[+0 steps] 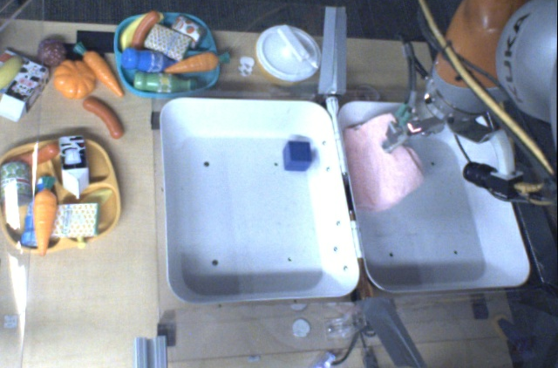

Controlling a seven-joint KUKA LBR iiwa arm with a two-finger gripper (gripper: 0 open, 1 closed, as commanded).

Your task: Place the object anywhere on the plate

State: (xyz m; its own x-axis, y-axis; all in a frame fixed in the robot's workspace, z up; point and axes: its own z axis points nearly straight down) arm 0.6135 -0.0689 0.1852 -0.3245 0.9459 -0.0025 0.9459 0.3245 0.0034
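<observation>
1. The small dark-blue cube sat alone in the left white bin, toward its upper right corner, well apart from the arm; nothing gripped it.
2. The flat pink plate lay in the right white bin, against its upper left wall, presumably as the drop target.
3. The grey two-finger gripper hung over the plate's upper right edge. I could not tell its state; it was too small and blurred.
4. Judging by this, the cube was yet to be fetched.
</observation>
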